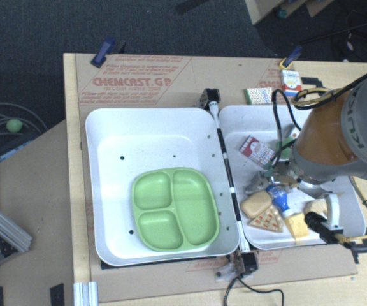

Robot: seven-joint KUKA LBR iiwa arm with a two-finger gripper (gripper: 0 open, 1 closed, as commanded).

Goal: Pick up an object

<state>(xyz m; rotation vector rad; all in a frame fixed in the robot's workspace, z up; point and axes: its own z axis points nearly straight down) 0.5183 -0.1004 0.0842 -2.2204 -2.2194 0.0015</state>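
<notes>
Nearest us, the left bin [107, 145] holds a green divided plate [174, 208], well apart from the arm. At the near end of the right bin [244, 123] small things lie close together: a yellow block [296, 225], a pizza slice [267, 220] and a tan bread-like piece [256, 204] that touches the slice. Just beyond them is a blue-and-white piece [278, 200], and we cannot say what it is.

The gripper [279, 182] is low over this cluster. The grey and orange arm [327, 142] covers it from above, so we cannot tell how far it is open or whether it has hold of anything. Nothing looks raised clear of the bin floor, so we judge the pick not yet done. The gripper is down among the things, and a sure grasp and the lift are left. A greyish thing [257, 183] beside the gripper, towards the left bin, is too blurred to name.

Farther on, a red-and-white packet [255, 148] lies alone on the bin floor, apart from the gripper. On the far part of the table [80, 234], beyond the right bin, sit a green patterned box [257, 95] and a white box [290, 80], whose print is too small to read.
</notes>
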